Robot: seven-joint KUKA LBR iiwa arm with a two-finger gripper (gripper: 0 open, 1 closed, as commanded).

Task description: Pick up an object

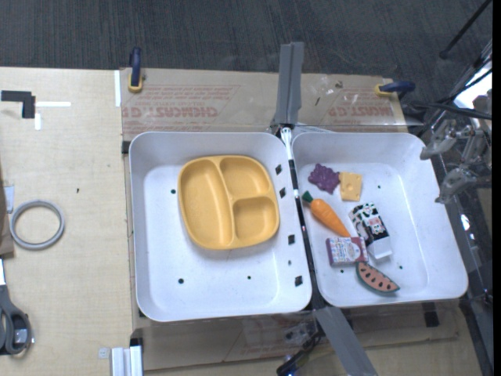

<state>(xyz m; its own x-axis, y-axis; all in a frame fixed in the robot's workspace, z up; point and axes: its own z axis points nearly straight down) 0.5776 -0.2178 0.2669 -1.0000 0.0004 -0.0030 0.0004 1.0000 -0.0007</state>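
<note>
Black-handled scissors (13, 329) at bench (63, 288) lower left: cut off by frame's left edge. Small pink printed carton (343, 251): label too small to read; its lower right corner overlaps the red watermelon-slice toy (378, 279). Black-and-white patterned carton (370, 225): print illegible.

Even, bright overhead light; both white bins (156, 288) show soft shadows along their inner walls. Focus is fairly sharp, with slight grain on the dark floor (235, 14).
</note>
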